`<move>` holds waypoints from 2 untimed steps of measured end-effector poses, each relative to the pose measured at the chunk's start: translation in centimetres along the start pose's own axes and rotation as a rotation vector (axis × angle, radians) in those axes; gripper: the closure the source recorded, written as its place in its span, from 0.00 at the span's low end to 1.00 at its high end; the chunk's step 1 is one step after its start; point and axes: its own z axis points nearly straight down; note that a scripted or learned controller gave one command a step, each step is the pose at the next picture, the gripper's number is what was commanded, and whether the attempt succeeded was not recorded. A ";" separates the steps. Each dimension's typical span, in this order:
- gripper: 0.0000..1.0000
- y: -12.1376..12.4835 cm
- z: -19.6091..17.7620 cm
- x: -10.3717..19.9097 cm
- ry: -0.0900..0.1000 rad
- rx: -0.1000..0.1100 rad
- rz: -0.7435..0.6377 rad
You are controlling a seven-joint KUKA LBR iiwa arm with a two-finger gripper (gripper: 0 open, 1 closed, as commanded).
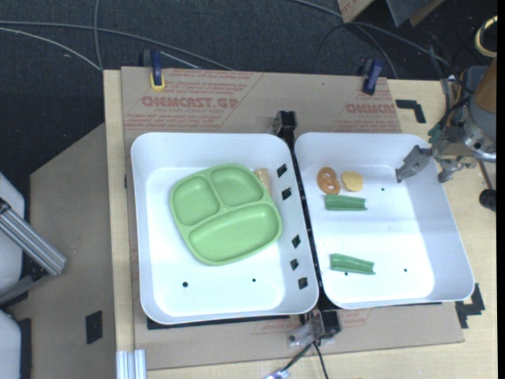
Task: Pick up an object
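Hovering at the far right corner of the right bin (442, 212), the gripper (427, 164) has its two grey fingers spread apart with nothing between them, so the pick looks not yet begun and the arm seems to be at the approach step. The nearest candidates lie toward the bin's far left corner: an orange ring-shaped piece (328, 181) touching or just beside a small yellow piece (353, 181), with one green strip (346, 203) just below them. A second green strip (352, 264) lies apart, toward the near edge of the same bin. The next move would call for carrying the open jaws leftward over one chosen item, lining them across its narrow side, then descending.

Counted: two white bins, two green strips, one orange ring, one yellow piece. The left bin (158, 290) carries one green divided plate (226, 213) with three compartments, and a small pale item (262, 178) of unclear kind peeks out at its far right edge.
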 end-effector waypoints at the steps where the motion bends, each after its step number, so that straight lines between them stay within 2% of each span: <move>1: 0.00 0.3 -0.7 0.0 -0.003 -0.013 -0.003; 2: 0.00 1.2 4.1 0.0 -0.001 -0.008 -0.004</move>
